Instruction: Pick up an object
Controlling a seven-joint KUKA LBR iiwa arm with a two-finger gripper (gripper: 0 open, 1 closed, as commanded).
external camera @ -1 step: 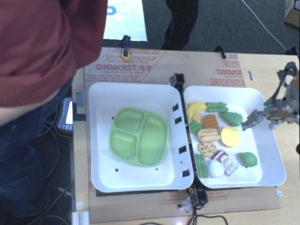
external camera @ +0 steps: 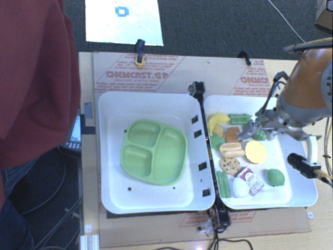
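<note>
I find the gripper (external camera: 252, 129) low over the right bin (external camera: 302, 191), finger state indeterminate, brown toy (external camera: 232, 135) just left.

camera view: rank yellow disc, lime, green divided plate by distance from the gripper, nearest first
1. yellow disc, right bin, just below the gripper.
2. lime, near the right bin's front right corner.
3. green divided plate, in the left bin, across the divider.
</note>
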